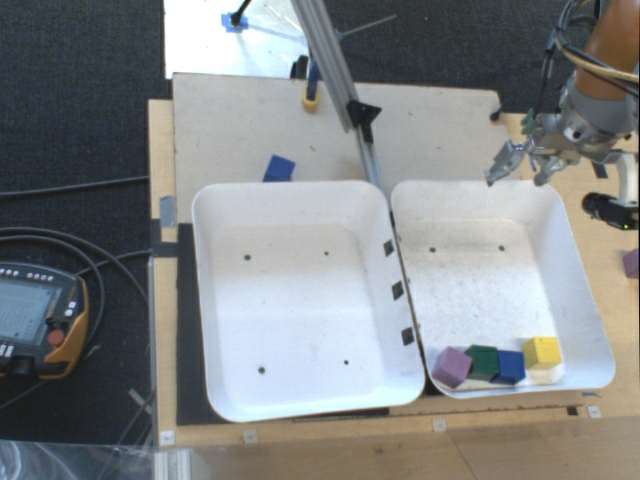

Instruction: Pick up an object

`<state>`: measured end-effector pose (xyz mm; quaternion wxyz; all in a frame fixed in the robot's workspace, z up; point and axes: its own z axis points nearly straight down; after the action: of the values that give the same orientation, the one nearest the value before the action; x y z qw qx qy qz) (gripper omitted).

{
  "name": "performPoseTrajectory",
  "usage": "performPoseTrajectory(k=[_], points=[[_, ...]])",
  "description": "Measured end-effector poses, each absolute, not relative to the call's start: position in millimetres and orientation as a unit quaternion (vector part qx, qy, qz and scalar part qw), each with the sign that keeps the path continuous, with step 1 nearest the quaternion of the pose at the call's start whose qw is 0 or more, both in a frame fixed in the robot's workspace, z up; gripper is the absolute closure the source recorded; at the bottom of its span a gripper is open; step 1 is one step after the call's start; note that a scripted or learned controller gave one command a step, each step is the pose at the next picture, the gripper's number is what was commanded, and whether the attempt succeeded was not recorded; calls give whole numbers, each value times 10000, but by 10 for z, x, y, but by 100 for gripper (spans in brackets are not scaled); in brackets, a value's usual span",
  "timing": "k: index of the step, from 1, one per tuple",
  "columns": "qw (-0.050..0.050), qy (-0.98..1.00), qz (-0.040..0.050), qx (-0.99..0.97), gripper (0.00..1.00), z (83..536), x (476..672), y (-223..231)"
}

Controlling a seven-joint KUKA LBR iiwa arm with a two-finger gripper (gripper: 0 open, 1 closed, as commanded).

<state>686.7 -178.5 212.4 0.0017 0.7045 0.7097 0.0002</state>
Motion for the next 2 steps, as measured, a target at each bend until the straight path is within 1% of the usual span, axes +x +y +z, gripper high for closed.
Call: performPoseTrajectory(k=[1,2], points=[[1,7059,-5,7083,0,2505,4849,-1947],[31,7082,17,7060,100,2613,4890,-1933]])
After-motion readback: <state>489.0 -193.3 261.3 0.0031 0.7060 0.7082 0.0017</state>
